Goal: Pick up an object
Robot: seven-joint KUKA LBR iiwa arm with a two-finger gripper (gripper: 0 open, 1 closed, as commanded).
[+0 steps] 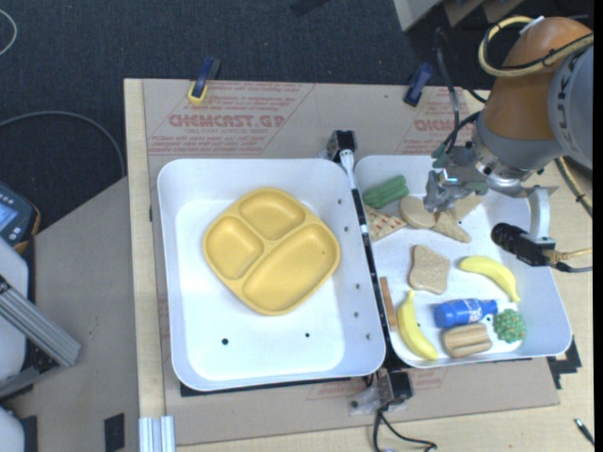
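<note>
Pincer (443, 199) low in right bin (556, 323), at 12 o'clock, over tan cracker pieces (421, 215); grip state cannot be told. Cracker pieces likely light, stiff, brittle: take by opposite edges, gently. Right bin also holding green block (385, 192), bread slice (430, 269), two bananas (491, 275), blue can (465, 311), hot dog (466, 340), grapes (510, 326). Left bin (179, 252) holding yellow divided plate (271, 250), centred.
</note>
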